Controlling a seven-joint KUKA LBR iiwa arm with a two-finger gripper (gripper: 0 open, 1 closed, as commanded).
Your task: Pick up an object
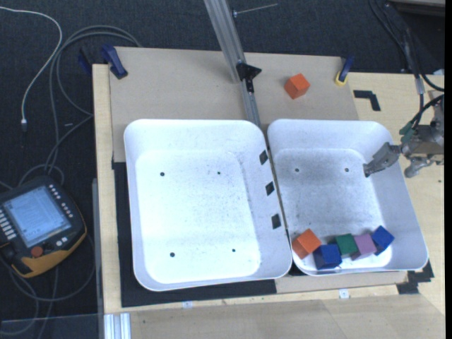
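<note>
1. Nearest the lens, along the front wall of the right bin [406,210]: a row of five small cubes packed touching or nearly so, namely orange cube [306,242], dark blue cube [327,256], green cube [346,244], purple cube [364,244] and blue cube [382,238].
2. Farther back and up the right rim: gripper [381,159], hanging over the bin's right side, well apart from the row. One grey finger [378,159] visible, slanting down-left; nothing seen between the fingers, and how wide they stand cannot be told at this size.
3. Step in hand, by judgement: approach only. No cube lifted, none touched; pick not yet begun.
4. Next move, by judgement: travel toward the front wall, then descend on one cube. Blue cube at the right end looks the freest, with open floor on one side; the middle ones leave scant room for fingers. Wall just behind the row, so risk of a fingertip striking the rim or shoving neighbours.
5. Surface: left bin [141,189] beside the right one, both white and speckled, seated on a tan bench [183,83].
6. Room: a stray orange block [297,85] on the bench behind the bins; a metal rail [222,20] slanting in from above; blue clamps at the back corners; a teach pendant [35,224] and cables on dark carpet at left.
</note>
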